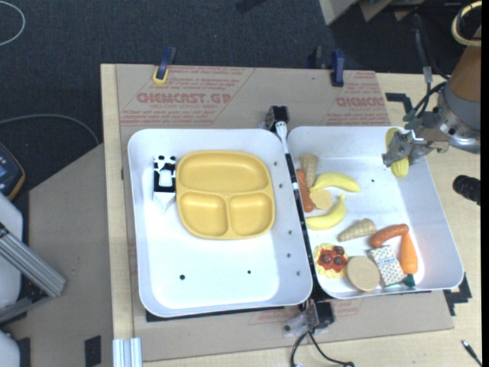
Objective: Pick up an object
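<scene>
My gripper (403, 150) hangs over the far right part of the right bin (442, 228). It is shut on a small yellow toy food piece (399, 165), which sticks out above and below the fingers and is lifted off the bin floor. Lying in the same bin are two yellow bananas (337, 182) (327, 217), a red sausage (304, 191), a beige stick (310, 165), a cone (357, 230), a second sausage (388, 235), a carrot (409, 255), a pizza slice (330, 258), a round bun (364, 274) and a small packet (387, 266).
The left bin (221, 281) holds a yellow divided plate (225, 193) and a small black-and-white item (164, 176) by its left wall. Clamps (162, 67) (337, 66) grip the board's far edge. The arm's wrist (462, 105) enters from the right.
</scene>
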Robot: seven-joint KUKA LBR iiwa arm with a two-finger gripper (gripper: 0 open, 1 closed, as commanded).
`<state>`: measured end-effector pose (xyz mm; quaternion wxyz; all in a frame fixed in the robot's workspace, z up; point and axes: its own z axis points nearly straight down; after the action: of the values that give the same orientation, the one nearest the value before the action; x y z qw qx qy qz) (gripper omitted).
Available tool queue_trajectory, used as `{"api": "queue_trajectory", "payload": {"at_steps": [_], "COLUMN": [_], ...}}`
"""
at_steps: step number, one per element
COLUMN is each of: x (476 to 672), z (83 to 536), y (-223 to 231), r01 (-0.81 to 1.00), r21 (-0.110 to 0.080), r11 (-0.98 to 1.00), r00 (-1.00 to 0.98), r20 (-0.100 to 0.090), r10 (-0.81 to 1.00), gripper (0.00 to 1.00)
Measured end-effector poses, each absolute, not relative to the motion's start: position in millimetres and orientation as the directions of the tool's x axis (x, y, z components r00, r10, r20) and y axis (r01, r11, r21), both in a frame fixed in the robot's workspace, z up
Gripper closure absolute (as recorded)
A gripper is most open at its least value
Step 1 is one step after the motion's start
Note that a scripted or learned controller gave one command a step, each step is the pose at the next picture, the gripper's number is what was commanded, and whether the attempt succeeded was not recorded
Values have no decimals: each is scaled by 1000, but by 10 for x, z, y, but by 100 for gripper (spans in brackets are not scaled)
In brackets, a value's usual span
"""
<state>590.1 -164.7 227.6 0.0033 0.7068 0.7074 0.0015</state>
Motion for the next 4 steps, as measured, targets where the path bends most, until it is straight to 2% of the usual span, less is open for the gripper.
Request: {"api": "queue_trajectory", "payload": {"at_steps": [1,2,3,4], "x": [6107,6328,6538,6394], "z": [2181,2315,2328,2229], "y": [-1101,-599,-368,-486], "r01": [1000,1000,1000,1000], "r21": [4,6,5,-4], "r11": [7,7,4,-2], "r00": [-7,-7,-4,2], "r20": [1,1,0,0], "r10": [1000,1000,1000,1000], "gripper": [100,100,100,100]}}
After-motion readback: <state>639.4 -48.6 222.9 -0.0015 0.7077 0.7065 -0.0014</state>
